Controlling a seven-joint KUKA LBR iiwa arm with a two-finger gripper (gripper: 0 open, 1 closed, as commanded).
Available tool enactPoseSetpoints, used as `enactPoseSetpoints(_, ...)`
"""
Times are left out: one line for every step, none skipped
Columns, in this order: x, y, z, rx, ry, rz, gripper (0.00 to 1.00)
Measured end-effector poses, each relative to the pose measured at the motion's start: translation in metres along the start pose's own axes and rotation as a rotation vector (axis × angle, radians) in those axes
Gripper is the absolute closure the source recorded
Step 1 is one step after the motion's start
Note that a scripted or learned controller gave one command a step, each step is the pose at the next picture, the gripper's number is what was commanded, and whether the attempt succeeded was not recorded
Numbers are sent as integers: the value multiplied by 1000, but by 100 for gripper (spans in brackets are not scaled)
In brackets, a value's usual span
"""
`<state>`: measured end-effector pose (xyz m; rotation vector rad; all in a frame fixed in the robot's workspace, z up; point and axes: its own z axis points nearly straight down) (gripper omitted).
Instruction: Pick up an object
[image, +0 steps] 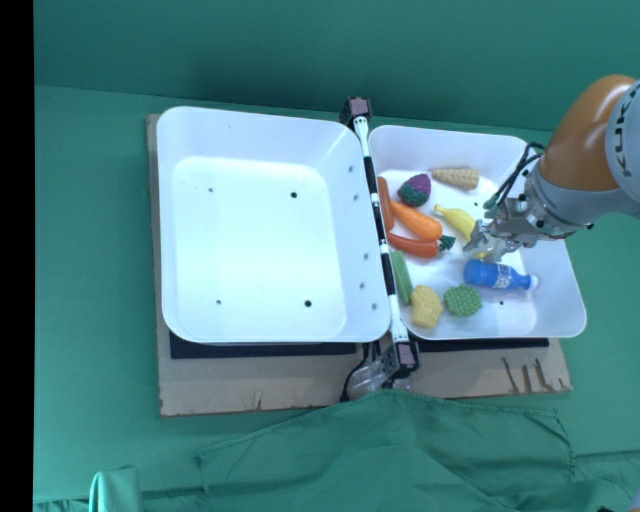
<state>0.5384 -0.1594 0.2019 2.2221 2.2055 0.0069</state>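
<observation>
Now — gripper low by banana | jaws unclear

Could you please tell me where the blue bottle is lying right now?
The blue bottle lies on its side in the right-hand bin, towards its front right, just beneath the gripper, with the green round toy beside it.
</observation>
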Motion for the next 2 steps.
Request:
enactPoseSetpoints(-9,8,-59,1,0,-4,100)
enactPoseSetpoints(-4,8,-122,0,1,-6,100)
